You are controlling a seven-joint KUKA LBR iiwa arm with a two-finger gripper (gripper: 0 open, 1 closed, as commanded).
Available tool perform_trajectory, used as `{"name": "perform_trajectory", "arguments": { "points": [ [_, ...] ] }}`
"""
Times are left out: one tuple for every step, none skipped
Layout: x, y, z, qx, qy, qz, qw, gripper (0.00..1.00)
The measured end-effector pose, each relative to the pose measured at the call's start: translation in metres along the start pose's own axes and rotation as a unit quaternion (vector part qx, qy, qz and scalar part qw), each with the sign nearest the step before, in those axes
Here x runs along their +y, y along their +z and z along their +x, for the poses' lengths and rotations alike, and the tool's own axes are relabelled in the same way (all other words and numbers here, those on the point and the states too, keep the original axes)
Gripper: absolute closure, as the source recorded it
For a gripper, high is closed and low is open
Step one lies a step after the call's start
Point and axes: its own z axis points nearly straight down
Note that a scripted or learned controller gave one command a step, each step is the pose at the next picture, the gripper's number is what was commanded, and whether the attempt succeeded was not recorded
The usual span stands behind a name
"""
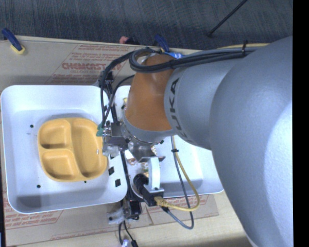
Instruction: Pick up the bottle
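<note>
Jaws over right bin's [203, 176] left rim, near yellow tray [67, 148]

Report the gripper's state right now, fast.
Gripper: open or closed cannot be told; the arm looms over it, beside the yellow divided tray.

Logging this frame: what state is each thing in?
Yellow three-compartment plastic tray, right side up, compartments empty.
Left white bin, holding the tray.
Right white bin, largely covered by the arm.
Grey arm with orange band, reaching down over the bins' shared edge.
</note>
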Motion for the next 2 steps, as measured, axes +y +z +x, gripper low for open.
{"name": "perform_trajectory", "arguments": {
  "points": [
    [0.003, 0.008, -0.058, 0.0, -0.125, 0.001, 0.9921, 1.0],
    [0.002, -0.044, -0.03, -0.001, -0.359, -0.001, 0.9334, 1.0]
  ]
}}
